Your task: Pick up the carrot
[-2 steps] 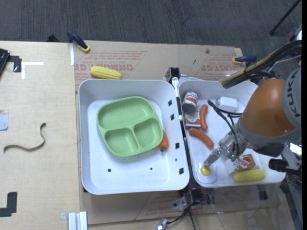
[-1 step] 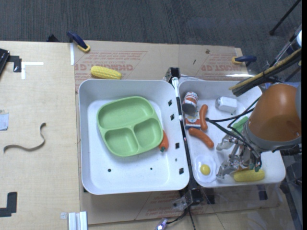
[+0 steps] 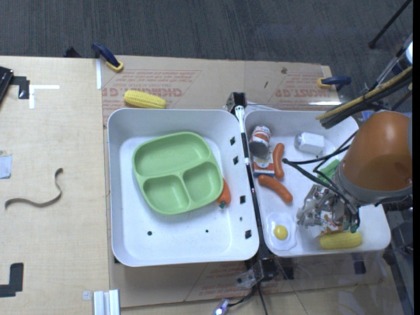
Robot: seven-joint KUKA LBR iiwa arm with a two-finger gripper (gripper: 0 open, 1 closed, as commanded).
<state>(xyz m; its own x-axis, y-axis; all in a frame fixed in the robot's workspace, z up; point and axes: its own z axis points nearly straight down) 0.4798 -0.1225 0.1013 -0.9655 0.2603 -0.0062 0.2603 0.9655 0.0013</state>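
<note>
The carrot (image 3: 225, 194) is a small orange piece lying in the left bin (image 3: 125, 241), tucked against the right edge of the green divided plate (image 3: 178, 172). My gripper (image 3: 319, 212) hangs low over the right bin (image 3: 374, 238), well to the right of the carrot and across the divider between the bins. It sits just above a yellow corn cob (image 3: 340, 240). The orange wrist band (image 3: 384, 152) and cables hide much of the fingers.
The right bin also holds two sausages (image 3: 276, 188), a small can (image 3: 260, 140), a fried egg (image 3: 281, 232) and a white block (image 3: 310, 142). Another corn cob (image 3: 145, 99) lies on the bench behind the left bin.
</note>
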